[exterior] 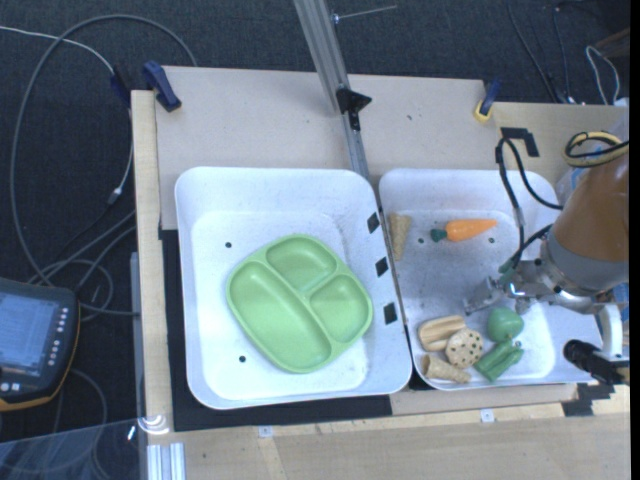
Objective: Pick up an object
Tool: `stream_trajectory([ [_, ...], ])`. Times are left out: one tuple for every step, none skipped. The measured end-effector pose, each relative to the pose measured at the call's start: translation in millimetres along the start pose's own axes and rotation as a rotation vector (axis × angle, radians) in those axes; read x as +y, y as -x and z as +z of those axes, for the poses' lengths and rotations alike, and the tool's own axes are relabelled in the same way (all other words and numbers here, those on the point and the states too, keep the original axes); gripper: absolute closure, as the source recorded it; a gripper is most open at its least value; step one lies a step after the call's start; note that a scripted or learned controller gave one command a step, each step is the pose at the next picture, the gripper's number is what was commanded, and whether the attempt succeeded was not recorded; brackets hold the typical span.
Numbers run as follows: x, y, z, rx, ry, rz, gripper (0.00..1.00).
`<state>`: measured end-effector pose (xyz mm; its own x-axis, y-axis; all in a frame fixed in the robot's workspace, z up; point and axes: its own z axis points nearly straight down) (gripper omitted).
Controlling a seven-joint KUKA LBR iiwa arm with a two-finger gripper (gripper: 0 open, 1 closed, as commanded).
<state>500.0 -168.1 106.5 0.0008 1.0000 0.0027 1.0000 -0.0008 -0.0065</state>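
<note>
Tool over the right bin
My tool hangs by a smooth green pepper; I can't tell its grip. Carrot lies apart.

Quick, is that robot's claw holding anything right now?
Two-finger gripper: cannot be told; it sits low in the right white bin beside the green toy vegetable.

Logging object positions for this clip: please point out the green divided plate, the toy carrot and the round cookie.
green divided plate [300, 303], camera view, on the central ridge between compartments.
toy carrot [470, 230], camera view, middle of the orange body.
round cookie [463, 347], camera view, centre of its dotted face.
</note>
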Motion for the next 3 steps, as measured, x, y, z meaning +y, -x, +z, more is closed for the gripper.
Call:
stream_trajectory([
  [-0.3,-0.4,15.0,-0.001,0.002,-0.001,0.0],
  [0.7,-0.7,3.2,0.0,0.007,-0.001,1.0],
  [9.2,5.3,-55.6,-0.005,0.014,-0.002,1.0],
])
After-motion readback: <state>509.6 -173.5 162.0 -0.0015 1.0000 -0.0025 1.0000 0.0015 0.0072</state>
